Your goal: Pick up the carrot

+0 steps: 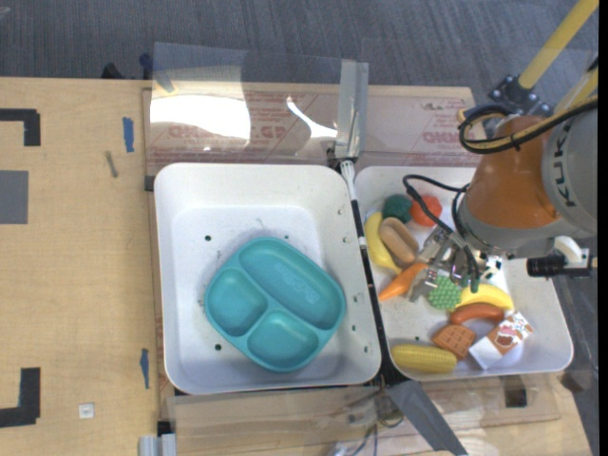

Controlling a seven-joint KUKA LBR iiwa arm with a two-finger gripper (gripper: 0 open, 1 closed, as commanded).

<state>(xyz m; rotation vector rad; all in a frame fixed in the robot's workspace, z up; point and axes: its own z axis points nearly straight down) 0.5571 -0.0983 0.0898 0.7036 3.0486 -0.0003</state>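
Well, from where I stand the small orange toy carrot (403,280) lies in the right-hand shallow white bin (554,350), slanting from about eight o'clock up toward two o'clock, its tip close to the bin's inner wall. It looks like moulded plastic play food, so I would judge it light, stiff and rather slick, not something that crushes but something that could squirt out of a pinch on its tapered end. The thicker end, up toward two o'clock, seems the better place to take hold, across its width.

That end is crowded. The grey arm's end effector (446,267) hangs right over it, touching or nearly touching, and I cannot tell from this angle whether it is released or clenched, nor whether the carrot is in its grasp. A green knobbly toy vegetable (444,295) sits just beside the carrot at four o'clock, a tan hot-dog bun toy (399,243) lies just at twelve o'clock of it, and a yellow banana toy (377,242) runs along the bin wall.

Over in the left white bin (180,198) rests a teal divided plastic plate (274,302), well apart from all this.
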